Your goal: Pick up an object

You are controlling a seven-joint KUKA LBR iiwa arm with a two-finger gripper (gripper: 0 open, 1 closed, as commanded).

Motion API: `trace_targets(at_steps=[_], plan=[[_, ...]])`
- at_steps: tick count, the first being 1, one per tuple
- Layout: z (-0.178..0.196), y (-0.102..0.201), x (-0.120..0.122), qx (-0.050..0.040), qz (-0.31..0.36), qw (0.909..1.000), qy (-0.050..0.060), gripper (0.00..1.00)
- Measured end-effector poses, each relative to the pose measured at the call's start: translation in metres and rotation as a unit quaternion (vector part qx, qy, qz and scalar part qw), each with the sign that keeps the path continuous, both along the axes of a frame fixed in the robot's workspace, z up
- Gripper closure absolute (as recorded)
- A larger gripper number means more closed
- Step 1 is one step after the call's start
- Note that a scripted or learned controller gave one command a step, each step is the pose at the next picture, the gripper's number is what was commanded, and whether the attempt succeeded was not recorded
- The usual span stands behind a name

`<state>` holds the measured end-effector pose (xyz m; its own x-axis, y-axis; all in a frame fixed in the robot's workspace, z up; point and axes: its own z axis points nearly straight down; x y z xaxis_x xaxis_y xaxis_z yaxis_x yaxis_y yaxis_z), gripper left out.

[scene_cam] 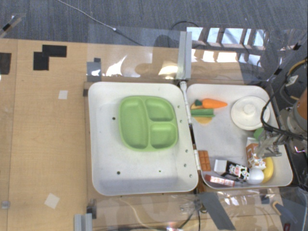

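Resting on a tan wooden bench (43,143) by grey carpet (120,6) | left bin (103,177): green divided plate (147,122) | right bin (284,177): toy carrot (211,104), white lid (249,112), banana (268,170), small packets | gripper (262,150) low over banana corner, jaw state cannot be told

Landmark: round white lid (249,112) in right white bin (219,131). Open floor left-below the lid, mid-bin. Left of lid: orange toy carrot (211,103) on green and yellow pieces, against the divider. Below lid: pincer (263,147), yellow banana (268,170), white egg (255,175) and small packets crowd the near corner.
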<state>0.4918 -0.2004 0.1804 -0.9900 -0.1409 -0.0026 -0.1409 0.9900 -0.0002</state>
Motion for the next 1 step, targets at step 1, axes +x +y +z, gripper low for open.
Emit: trace_targets(at_steps=[1], plan=[[0.0578,0.0796,0.0024,0.0008,-0.175,0.9845,-0.005,1.00]])
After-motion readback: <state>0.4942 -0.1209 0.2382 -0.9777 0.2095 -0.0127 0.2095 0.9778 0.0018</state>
